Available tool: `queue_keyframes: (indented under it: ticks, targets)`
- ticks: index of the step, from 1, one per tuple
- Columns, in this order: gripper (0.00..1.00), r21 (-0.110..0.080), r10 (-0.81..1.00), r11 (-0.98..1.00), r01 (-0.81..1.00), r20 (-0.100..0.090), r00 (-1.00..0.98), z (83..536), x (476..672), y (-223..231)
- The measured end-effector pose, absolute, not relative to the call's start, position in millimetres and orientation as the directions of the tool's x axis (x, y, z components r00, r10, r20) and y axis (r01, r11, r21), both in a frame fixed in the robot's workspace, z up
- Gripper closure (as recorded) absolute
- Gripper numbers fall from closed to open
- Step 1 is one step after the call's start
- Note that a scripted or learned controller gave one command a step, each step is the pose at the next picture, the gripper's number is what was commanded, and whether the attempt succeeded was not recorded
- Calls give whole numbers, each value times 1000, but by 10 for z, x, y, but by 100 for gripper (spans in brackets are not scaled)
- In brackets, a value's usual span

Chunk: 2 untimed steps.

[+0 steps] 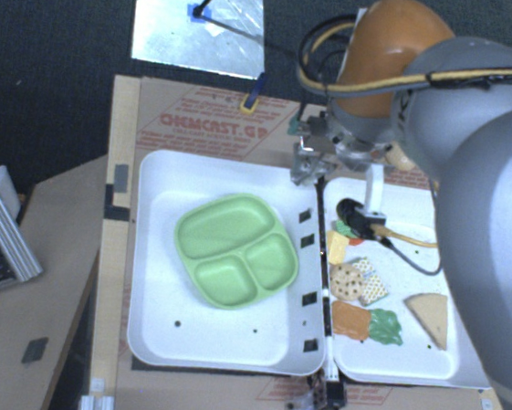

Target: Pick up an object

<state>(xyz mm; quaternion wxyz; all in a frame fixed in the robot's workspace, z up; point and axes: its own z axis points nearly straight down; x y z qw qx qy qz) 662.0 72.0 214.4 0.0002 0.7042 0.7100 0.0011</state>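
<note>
One green plate [235, 250] sits in the left bin [167, 199], six food pieces [347, 280] in the right bin [404, 359]; the hand [311, 164] hangs between them, grip unreadable.

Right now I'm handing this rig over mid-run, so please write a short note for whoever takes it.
Gripper: at the far end of the divider between the bins, with no object seen in it.
Left bin: green divided plate.
Right bin: cookie, yellow block, orange piece, green piece, tan wedge.
Done: nothing lifted.
Left: descend on one object, grip it, lift it.
</note>
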Motion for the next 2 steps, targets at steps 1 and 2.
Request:
queue_keyframes:
  ticks: [1,2]
  targets:
    - [100,4,1000,7,1000,1,-7,2328,6675,718]
    - [100,1,1000,6,1000,0,-6,2196,6660,767]
